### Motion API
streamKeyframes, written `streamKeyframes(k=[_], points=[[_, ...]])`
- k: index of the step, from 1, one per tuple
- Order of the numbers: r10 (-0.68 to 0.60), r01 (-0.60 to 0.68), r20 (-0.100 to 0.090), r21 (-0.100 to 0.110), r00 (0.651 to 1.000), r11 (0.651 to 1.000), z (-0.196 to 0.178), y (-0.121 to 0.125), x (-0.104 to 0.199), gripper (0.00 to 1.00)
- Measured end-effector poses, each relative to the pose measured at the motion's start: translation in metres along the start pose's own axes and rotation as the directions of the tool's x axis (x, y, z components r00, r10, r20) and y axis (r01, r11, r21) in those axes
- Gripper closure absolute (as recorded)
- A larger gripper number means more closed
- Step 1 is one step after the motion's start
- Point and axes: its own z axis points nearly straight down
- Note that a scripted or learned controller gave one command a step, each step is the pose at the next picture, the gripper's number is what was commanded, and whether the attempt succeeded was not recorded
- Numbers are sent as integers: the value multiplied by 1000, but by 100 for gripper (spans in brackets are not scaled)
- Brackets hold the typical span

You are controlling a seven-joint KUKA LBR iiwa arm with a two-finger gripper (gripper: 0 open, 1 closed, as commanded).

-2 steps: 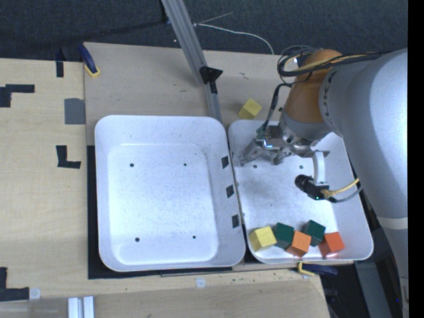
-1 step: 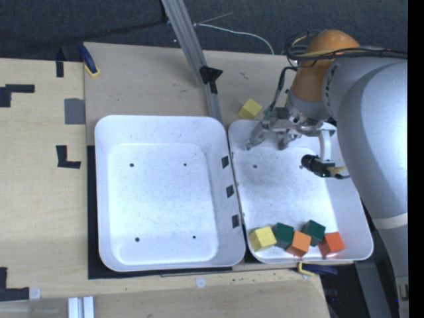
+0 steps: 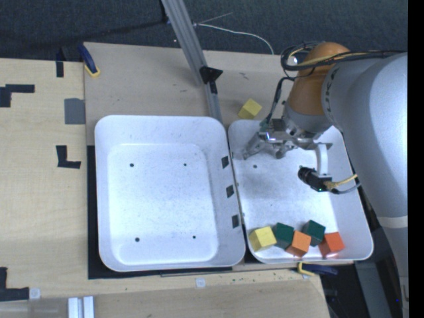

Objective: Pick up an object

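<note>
Several small blocks lie along the near edge of the right bin (image 3: 285,191): a yellow block (image 3: 263,237), a dark green block (image 3: 283,232), an orange block (image 3: 300,243), a second green block (image 3: 315,230) and a red-orange block (image 3: 332,243). My gripper (image 3: 264,152) hangs over the far left part of this bin, well away from the blocks. Its fingers stand spread and open, and nothing is between them.
Another yellow block (image 3: 250,108) rests on the wooden bench just beyond the right bin's far rim. The left bin (image 3: 106,177) sits beside the right one. A grey metal post (image 3: 189,38) slants down to the gap between the bins. A cable loops beside the wrist.
</note>
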Motion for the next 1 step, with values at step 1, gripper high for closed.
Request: streamKeyframes(k=[1], points=[[0,0,0,0,1000,1000,0,-21,14,0]])
